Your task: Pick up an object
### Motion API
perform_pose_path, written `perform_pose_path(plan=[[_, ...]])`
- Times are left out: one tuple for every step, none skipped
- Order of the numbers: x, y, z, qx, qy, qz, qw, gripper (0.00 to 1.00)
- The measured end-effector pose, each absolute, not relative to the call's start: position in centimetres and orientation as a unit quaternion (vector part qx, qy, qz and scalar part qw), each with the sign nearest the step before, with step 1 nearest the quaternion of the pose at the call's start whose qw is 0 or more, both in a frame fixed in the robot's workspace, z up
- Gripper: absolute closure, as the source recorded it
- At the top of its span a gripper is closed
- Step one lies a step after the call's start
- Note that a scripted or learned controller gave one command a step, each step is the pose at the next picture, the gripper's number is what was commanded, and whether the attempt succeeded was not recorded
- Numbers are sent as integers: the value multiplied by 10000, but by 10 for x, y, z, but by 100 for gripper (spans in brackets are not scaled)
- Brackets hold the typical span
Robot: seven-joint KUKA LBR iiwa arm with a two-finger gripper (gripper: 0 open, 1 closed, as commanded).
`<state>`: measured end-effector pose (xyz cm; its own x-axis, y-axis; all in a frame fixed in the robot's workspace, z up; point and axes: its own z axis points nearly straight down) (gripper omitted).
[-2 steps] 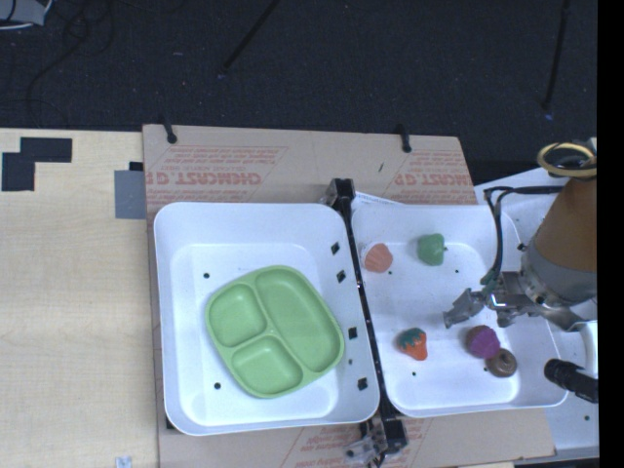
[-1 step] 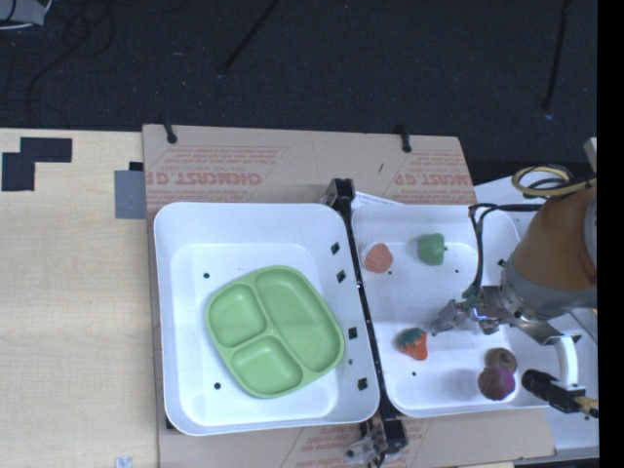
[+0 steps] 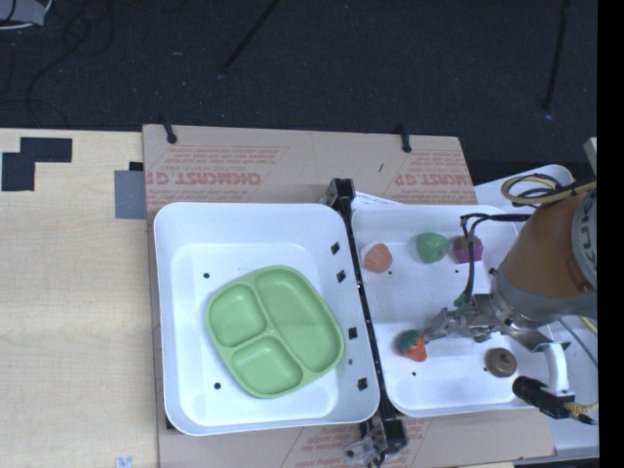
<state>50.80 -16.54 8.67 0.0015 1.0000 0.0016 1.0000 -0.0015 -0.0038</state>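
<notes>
Gripper (image 3: 436, 328) sits low in the right bin (image 3: 429, 398), at the orange-and-green toy (image 3: 411, 344); I cannot tell its state. I judge the toy light, smooth and prone to rolling; take it across its middle. Left bin (image 3: 185, 232) carries a green divided plate (image 3: 274, 331); pink (image 3: 377, 257), green (image 3: 431, 247), purple (image 3: 466, 251) and brown (image 3: 501, 362) pieces lie near.

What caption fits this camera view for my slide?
Gripper reaches an orange and green object in the right bin; green divided plate lies in the left bin.

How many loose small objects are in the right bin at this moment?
5: pink piece near the divider, green lump and purple piece at the back, orange-and-green item by the gripper, brown disc in front. The arm may hide others.
</notes>
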Motion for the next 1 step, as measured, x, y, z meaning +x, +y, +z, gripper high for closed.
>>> perform_pose_path(plan=[[509, -166, 99, -7093, -7049, -3, 10, 100]])
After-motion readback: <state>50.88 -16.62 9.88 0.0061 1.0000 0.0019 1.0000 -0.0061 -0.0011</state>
